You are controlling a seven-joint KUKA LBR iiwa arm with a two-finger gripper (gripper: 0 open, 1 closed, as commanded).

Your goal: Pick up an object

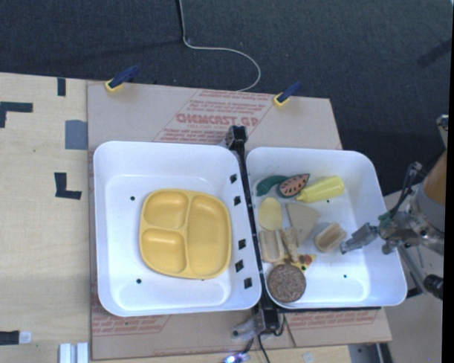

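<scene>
Gripper (356,240), fingers' spacing impossible to tell, hangs near the right bin's (372,290) right wall beside a tan bread-like toy (329,237), likely light and rigid, best pinched across its narrow sides.

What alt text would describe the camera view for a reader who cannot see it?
The gripper hangs over the right bin beside a cluster of toy food. The left bin holds a yellow divided plate.
</scene>
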